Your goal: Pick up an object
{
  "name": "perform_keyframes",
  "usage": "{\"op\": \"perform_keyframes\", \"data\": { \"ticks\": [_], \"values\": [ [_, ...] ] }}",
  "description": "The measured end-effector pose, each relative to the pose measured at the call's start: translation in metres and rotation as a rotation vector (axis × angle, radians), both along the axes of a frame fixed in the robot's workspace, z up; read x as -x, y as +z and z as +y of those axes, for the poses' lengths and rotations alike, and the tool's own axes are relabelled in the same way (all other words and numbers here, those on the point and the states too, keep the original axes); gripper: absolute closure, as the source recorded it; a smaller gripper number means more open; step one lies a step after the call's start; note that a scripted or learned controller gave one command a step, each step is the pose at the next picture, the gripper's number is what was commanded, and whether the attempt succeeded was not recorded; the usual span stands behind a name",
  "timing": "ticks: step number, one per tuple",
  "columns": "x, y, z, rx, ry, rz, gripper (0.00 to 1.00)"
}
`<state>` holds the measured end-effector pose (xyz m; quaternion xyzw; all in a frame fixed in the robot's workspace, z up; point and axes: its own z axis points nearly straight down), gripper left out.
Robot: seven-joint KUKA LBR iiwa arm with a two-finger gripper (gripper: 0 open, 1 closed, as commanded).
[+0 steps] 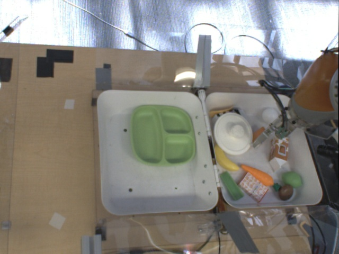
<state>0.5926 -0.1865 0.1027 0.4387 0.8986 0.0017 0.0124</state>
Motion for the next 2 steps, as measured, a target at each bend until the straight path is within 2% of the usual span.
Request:
{"op": "perform_keyframes", "data": {
  "ticks": [1, 2],
  "values": [
    [-0.043, -0.013, 0.077, -0.002, -0.148, 0.016, 1.00],
    [-0.080, 0.089, 0.126, -0.012, -0.243, 0.006, 1.00]
  ]
}}
